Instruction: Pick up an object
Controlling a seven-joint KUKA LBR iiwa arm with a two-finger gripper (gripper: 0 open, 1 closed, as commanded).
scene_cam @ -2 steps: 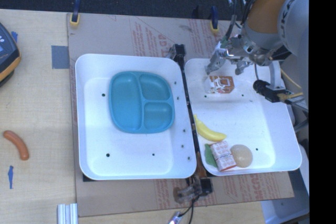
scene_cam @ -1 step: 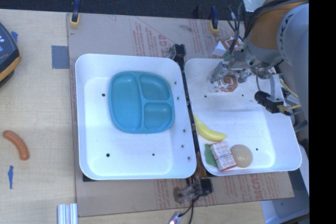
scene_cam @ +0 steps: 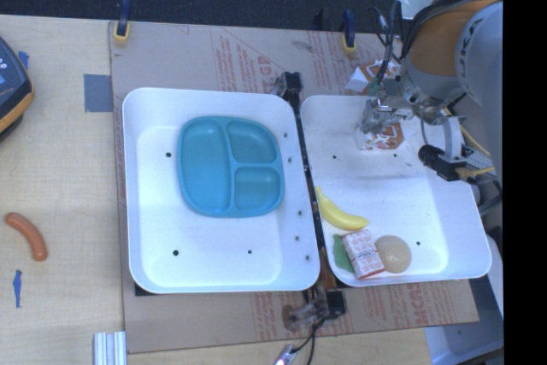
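Note:
My gripper (scene_cam: 377, 117) hangs low over the far part of the right bin (scene_cam: 444, 209), on the grey arm with its orange band (scene_cam: 444, 34). Right under it lies a small orange-and-white packet (scene_cam: 386, 138); I cannot tell whether the gripper touches it. At the bin's near left lies a yellow banana (scene_cam: 340, 214). Closer to the front edge a red-and-white carton (scene_cam: 364, 255) rests on a green piece (scene_cam: 341, 251), with a beige round object (scene_cam: 394, 254) beside it.
The left bin (scene_cam: 149, 209) holds a blue divided plate (scene_cam: 231, 165). A brown sausage (scene_cam: 27, 235) lies on the bench at far left, and a dark device (scene_cam: 10, 85) sits at the left edge. Clamps stand between the bins at back (scene_cam: 291, 85) and front (scene_cam: 312, 310).

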